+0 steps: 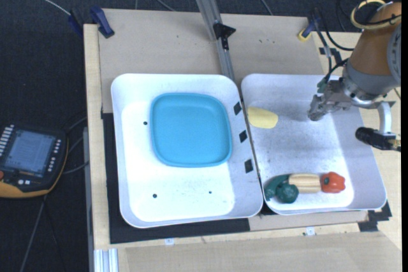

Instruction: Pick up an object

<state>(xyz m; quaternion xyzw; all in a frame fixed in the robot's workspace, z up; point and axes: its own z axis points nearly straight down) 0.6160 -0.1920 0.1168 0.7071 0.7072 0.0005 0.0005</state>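
Camera view: gripper [317, 113] hangs over right bin [299, 143] near its far edge; cannot tell its state. Yellow piece [262, 118] lies at bin's left wall. Green piece [282, 190], tan piece [305, 183], red piece [331, 182] line near edge, touching. Likely light, smooth plastic; yellow piece easiest, taken across narrow width. Blue plate [190, 129] fills left bin [131, 156].

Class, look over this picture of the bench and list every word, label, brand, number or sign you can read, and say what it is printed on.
No text here can be read.
Handheld control pendant left of the bench: its screen shows a display, too small and blurred to read.
Black tabs along the edge between the two bins: no lettering can be made out.
Blue plate, yellow object: no markings visible.
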